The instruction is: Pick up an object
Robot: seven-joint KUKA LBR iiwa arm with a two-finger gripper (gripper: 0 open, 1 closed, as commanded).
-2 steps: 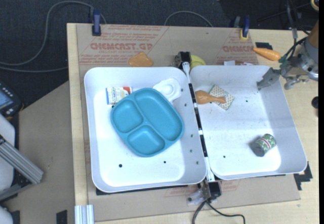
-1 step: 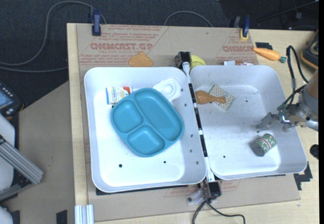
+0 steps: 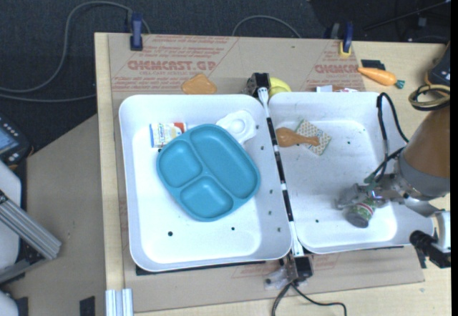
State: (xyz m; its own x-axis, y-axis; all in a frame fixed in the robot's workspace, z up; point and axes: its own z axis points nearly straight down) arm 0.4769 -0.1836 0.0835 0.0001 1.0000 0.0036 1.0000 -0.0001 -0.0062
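Blue, white and orange over tan board

A blue divided plate (image 3: 207,172) lies in the left white bin (image 3: 143,236); beside it in the right bin (image 3: 336,236) lie an orange-brown spoon (image 3: 295,139) and speckled beige card (image 3: 316,137); the board (image 3: 172,61) carries red lettering.

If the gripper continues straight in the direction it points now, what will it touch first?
Most likely the small grey-green object under the gripper in the right bin. The gripper points down and leftward at it; whether they already touch, depth does not show.
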